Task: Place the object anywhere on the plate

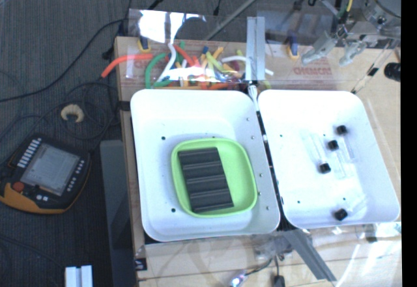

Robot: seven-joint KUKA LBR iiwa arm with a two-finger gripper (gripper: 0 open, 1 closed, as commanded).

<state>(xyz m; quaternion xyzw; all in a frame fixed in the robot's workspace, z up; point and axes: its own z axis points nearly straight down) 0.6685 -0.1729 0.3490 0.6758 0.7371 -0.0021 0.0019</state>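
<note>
Gripper hangs above the far edge of the right bin, well clear of it; fingers apart, nothing between them. Dark ridged block lies flat on the green plate, which sits in the left bin.

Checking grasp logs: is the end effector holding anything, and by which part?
Nothing held. The end effector hangs above the bins; the dark ridged rectangular block lies on the green plate.
</note>
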